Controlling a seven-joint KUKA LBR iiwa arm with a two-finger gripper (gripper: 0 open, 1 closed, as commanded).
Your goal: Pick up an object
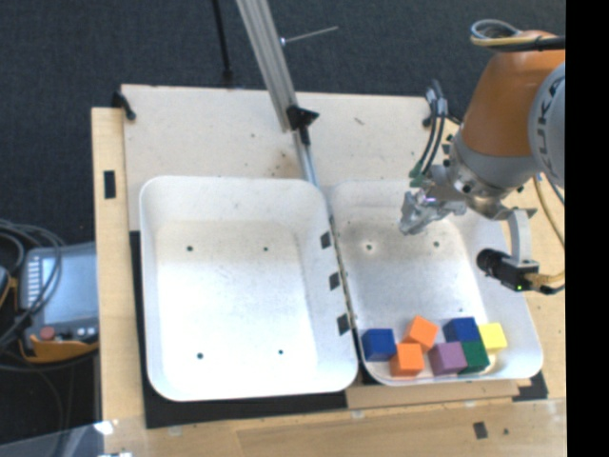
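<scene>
Although poised low at the 12 o'clock end of the right bin (pixel 400 284), seems to carry nothing. Cannot tell spread from clenched on the gripper (pixel 419 214); too blurred.

Well apart from the targets, all huddled along the bin's 6 o'clock wall: blue cube (pixel 379 343) at the 9 o'clock end, then two orange cubes (pixel 423 331), purple cube (pixel 446 357), green cube (pixel 476 355), a second blue one behind, and yellow cube (pixel 492 336) at the 3 o'clock end.

Probably light, stiff, flat-faced blocks, likely wood or foam; unlikely to crush or break, prone to skidding on the smooth white floor if nudged.

Best to go for the blue cube at the 9 o'clock end: open space at its 9 and 12 o'clock sides. Pinch across two opposite flat faces, squarely, near mid-height. Avoid corners, and avoid the packed middle of the row, with neighbours touching or just beside each other and little room to slip in.
</scene>
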